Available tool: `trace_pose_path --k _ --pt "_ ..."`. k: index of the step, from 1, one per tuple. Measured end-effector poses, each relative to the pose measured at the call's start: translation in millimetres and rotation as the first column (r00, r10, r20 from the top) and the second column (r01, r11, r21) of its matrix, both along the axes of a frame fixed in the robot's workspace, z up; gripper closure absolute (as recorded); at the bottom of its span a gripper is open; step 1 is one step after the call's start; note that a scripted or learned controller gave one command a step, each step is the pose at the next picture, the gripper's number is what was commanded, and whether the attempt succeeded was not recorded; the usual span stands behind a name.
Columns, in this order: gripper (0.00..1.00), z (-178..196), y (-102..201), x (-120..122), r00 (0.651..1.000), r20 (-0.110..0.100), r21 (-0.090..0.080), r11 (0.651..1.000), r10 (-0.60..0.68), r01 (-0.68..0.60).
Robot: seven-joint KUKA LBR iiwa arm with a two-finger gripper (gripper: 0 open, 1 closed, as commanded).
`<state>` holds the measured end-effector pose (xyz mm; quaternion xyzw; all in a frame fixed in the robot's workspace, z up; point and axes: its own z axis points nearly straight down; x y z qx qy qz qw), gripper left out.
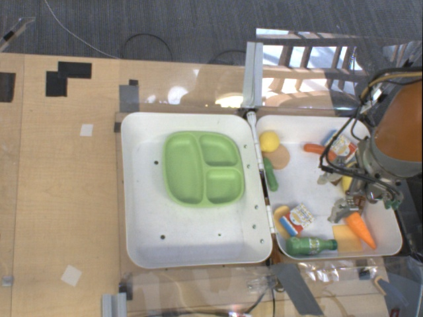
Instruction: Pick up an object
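An orange carrot [361,230] lies slantwise, perhaps touching a yellow block [345,238].

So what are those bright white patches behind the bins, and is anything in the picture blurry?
Camera view: the patches are glare from overhead light on a clear sheet behind the left bin. The green tray looks sharp and casts a soft shadow, while the small items around the gripper are harder to make out.

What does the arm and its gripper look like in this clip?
The arm enters from the right: a rounded orange band over a grey wrist section, with black cables looping along its upper side. The gripper below is dark metal-grey with small mechanical parts.
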<state>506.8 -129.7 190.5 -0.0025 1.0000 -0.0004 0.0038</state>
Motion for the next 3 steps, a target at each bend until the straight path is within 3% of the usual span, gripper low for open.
trace_pose_path --k 1,2,3 --pt "0.0 -96.9 -1.8 89.1 0.931 0.003 -0.003 0.931 0.364 -0.364" --pt "0.0 -101.8 -59.6 109.9 0.858 0.003 -0.008 0.858 0.513 -0.513" --pt "0.0 -100.5 -35.3 166.1 0.952 0.006 -0.004 0.952 0.305 -0.305"
